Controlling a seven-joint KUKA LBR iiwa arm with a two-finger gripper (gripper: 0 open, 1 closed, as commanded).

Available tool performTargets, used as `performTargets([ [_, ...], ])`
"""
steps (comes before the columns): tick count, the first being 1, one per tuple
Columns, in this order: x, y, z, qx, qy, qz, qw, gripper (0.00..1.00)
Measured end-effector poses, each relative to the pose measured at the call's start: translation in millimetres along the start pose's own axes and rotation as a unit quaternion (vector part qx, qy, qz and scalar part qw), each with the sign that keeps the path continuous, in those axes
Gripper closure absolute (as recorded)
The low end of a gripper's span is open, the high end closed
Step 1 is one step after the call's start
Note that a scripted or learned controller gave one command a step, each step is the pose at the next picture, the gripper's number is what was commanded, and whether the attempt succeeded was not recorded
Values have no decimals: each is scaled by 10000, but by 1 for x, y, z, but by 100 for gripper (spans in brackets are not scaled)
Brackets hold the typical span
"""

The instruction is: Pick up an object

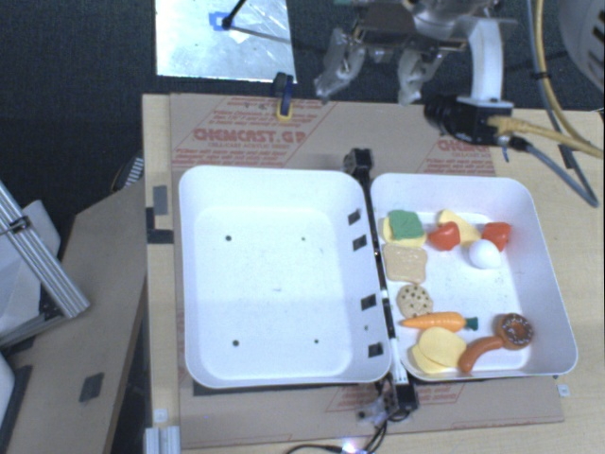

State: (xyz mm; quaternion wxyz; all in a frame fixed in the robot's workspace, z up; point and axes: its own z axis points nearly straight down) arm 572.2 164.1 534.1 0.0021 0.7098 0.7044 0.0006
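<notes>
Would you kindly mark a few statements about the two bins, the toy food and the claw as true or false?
1. All the toy food lies in the right white bin. True.
2. The orange plastic carrot lies in the left white bin. False: it lies in the right bin, below the round speckled cookie.
3. The claw hangs above the bench beyond the bins, open, with nothing between its fingers. True.
4. The white egg sits at the bin's near edge. False: it sits in the far half, beside a red piece.
5. The brown ring doughnut touches the green block. False: they lie far apart.
</notes>
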Motion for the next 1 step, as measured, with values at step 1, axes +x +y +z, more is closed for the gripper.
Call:
performTargets([
  [1, -18, 100, 43, 8, -1, -24, 10000, 0],
])
